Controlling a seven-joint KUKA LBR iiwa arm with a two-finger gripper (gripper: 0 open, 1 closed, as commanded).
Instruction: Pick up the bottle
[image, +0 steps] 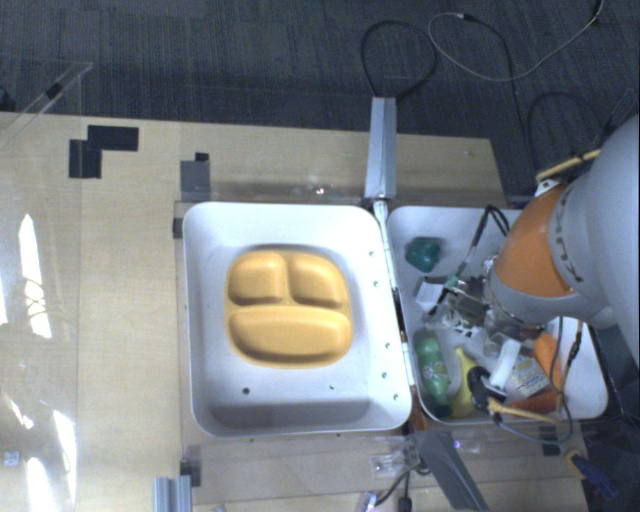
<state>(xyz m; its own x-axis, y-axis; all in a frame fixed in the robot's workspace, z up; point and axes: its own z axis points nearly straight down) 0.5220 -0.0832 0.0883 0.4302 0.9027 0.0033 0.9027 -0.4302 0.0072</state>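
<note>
A green bottle (432, 366) lies in the right bin (596, 398), close to its left wall and near the front. My gripper (455, 305) hangs low inside this bin, just above and slightly right of the bottle's far end, partly masked by its own cables and body. The arm's orange band (530, 262) sits over the bin's middle and hides part of its floor.
A yellow fruit-like object (463, 388) lies right beside the bottle. A teal object (425, 253) rests at the bin's back, and an orange item (546, 354) with a white labelled packet (520, 377) at the front right. The left bin (200, 300) holds a yellow compartment tray (290, 307).
</note>
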